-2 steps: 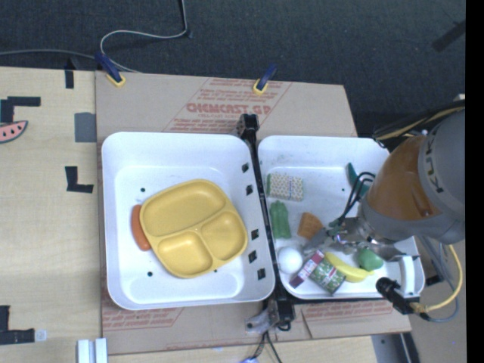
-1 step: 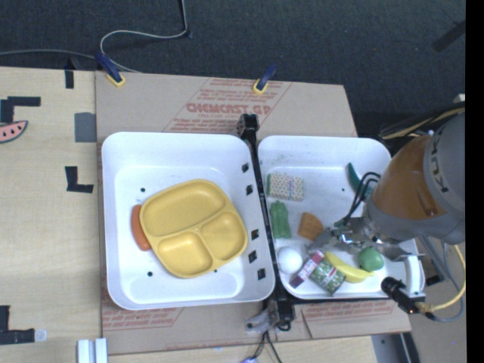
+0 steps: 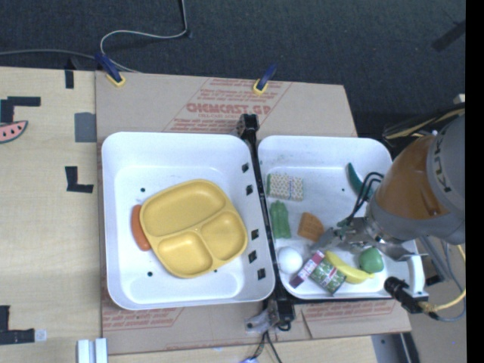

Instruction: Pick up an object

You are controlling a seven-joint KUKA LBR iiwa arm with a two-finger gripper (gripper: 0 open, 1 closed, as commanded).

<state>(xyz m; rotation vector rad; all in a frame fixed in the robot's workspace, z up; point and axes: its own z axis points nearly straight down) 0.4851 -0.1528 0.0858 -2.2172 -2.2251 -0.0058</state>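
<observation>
From the camera view above the surface [image 3: 45, 225], two white bins sit side by side on a sheet of printed cardboard [image 3: 227, 108], clipped at its far edge so the sheet stays put. The left bin [image 3: 121, 203] carries a yellow divided tray [image 3: 194, 226] lying flat, with an orange-red object [image 3: 138, 229] tucked half under its left rim. The right bin [image 3: 325, 161] gathers the small pickable things, so that is where the arm [image 3: 423, 191] reaches in from the right: a patterned packet [image 3: 286, 187], a green cylinder-like piece [image 3: 280, 220], an orange-brown wedge [image 3: 310, 226], a white egg-shaped ball [image 3: 289, 260], a dark bottle with a green label [image 3: 321, 271], a banana [image 3: 348, 268] and a green round toy [image 3: 370, 260]. The hand [image 3: 349, 231] sits low over the bin's near right part, just beside the banana and the green toy, probably lined up for one of them. The wrist body hides the working end, so I cannot tell how far open the hand is or whether it has hold of anything.
</observation>
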